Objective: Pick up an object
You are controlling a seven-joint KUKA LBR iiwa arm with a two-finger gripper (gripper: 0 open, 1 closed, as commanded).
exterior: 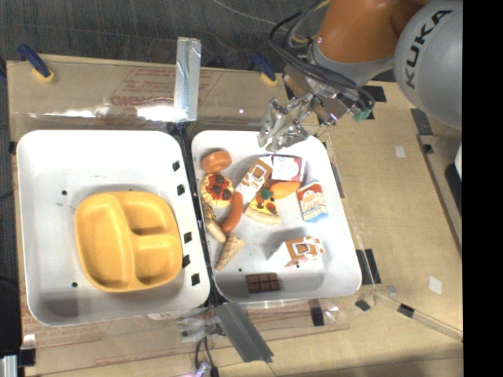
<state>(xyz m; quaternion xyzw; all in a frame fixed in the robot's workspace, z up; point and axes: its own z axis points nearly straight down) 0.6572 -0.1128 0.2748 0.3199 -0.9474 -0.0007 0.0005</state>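
Left bin [39, 210]: yellow tray [127, 239] | right bin [334, 210]: toy food pile [251, 199] mid-bin, your pick targets | gripper [281, 132]: far edge, above, spread, holding nothing | step: approach; next you descend nearward onto one item.

Toy foods [259, 199] lie jumbled in the right bin [338, 246]: hot dog, pizza slices, cartons, chocolate bar.

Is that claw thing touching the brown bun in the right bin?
Apart. The camera view shows the gripper up at the right bin's far rim, with bare white floor between it and the bun.
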